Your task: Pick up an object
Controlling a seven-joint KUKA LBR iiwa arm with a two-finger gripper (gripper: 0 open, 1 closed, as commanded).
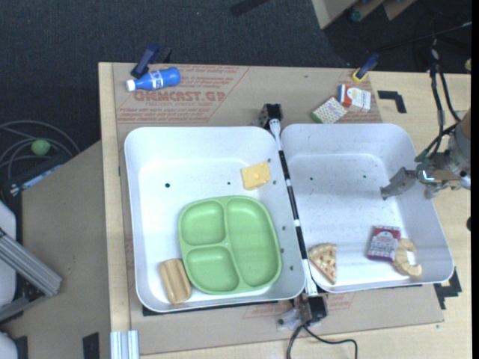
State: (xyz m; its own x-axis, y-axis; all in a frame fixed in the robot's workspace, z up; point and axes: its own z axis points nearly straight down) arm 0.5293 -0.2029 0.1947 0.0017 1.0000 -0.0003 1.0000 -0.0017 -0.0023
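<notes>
The right bin holds a toy pizza slice at its near left corner. A red packet and a tan pretzel-like piece lie beside each other near its front right. My gripper hangs over the right side of this bin, reaching in from the right edge, well above and behind the red packet. Nothing shows under or in it. The left bin holds a green divided plate, a yellow cheese wedge and a tan bread piece.
On the bench behind the bins lie a blue bottle at the left and small boxes at the right. A black divider clip sits where the bins meet. Cables run along the right edge.
</notes>
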